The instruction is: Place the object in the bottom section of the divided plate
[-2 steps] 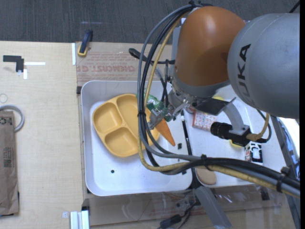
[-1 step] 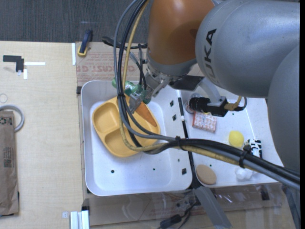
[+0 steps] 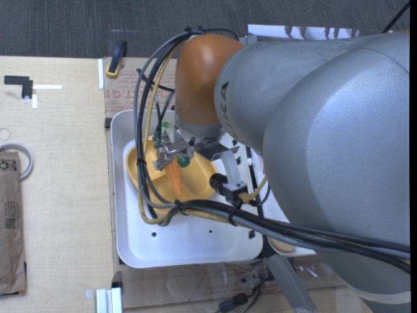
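A white bin [image 3: 189, 243] is seen in the middle of the camera view, its rounded rim visible at nine o'clock and six o'clock, with two small dark holes in its floor. Inside it, toward its ten o'clock part, a yellow divided plate [image 3: 199, 175] is lying flat; much of the plate is covered by the arm and its cables.

On the plate an orange carrot [image 3: 175, 180] is seen, long and tapered, its narrow tip pointed toward six o'clock and its top, with a bit of green, toward twelve o'clock. Which section of the plate it lies in cannot be told, since the dividers are hidden.

The grey arm [image 3: 326, 142] is spread across the three o'clock half of the view, and its orange band [image 3: 199, 77] is seen at twelve o'clock of the plate. The gripper [image 3: 173, 150] is positioned directly over the carrot's upper end, at or just above it. Whether the carrot is touched or held cannot be told, and the state of the gripper cannot be made out because the metal parts and cables are crowded together there.

Black cables [image 3: 153, 109] are looped from the orange band down over the plate and across the bin floor. On the wooden bench [image 3: 58, 142] at nine o'clock, a brown paper bag [image 3: 12, 220] is lying well apart from the bin.
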`<state>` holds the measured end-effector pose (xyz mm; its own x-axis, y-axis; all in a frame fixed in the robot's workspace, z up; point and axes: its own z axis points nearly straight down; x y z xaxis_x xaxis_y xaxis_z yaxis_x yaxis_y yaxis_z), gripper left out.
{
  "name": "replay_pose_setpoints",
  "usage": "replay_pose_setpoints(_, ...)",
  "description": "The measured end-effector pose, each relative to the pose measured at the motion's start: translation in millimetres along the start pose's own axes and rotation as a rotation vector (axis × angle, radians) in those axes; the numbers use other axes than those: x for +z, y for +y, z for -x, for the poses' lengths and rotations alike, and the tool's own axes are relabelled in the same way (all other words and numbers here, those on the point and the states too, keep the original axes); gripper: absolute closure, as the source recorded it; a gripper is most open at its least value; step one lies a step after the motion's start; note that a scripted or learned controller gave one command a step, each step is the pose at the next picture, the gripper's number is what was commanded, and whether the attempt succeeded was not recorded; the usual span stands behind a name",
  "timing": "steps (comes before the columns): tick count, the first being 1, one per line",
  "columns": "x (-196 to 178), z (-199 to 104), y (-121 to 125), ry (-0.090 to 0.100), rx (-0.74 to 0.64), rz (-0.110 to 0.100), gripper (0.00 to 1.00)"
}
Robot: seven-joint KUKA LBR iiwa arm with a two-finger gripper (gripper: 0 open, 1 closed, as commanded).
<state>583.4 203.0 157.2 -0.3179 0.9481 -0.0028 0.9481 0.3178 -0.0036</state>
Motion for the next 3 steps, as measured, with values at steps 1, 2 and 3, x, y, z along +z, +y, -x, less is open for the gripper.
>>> replay_pose_setpoints(1,49,1,63,0.007,0.176,-0.067,1.0)
replay_pose_setpoints(2,-56,6,78,0.0,0.224,0.003,1.0)
replay_pose_setpoints(3,-55,6,78,0.0,0.224,0.002,0.0)
